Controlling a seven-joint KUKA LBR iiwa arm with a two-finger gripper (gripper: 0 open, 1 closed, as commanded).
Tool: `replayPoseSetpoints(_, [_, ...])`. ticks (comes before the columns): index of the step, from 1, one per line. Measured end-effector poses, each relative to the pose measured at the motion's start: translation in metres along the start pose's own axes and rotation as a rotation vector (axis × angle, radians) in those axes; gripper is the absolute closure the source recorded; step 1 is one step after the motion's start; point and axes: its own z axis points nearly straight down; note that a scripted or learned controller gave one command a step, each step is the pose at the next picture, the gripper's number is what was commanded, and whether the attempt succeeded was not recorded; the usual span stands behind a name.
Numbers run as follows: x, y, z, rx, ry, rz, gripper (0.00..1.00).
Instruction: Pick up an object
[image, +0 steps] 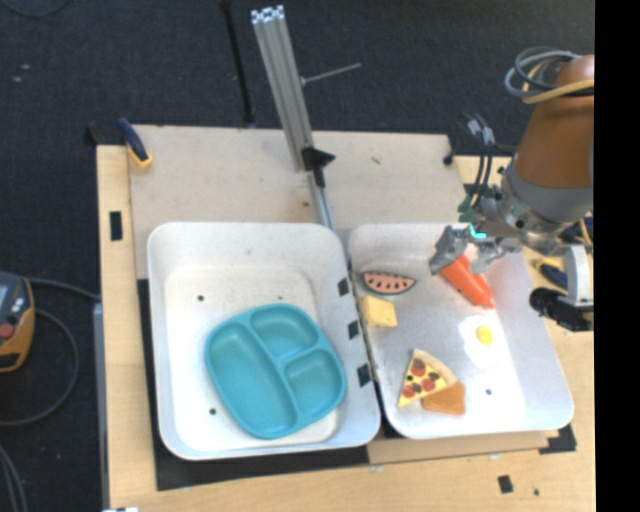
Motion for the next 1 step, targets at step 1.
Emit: replayPoseSetpoints(1, [0.0000, 0.0006, -0.0012, -0.003, 0.000, 0.000, 0.00])
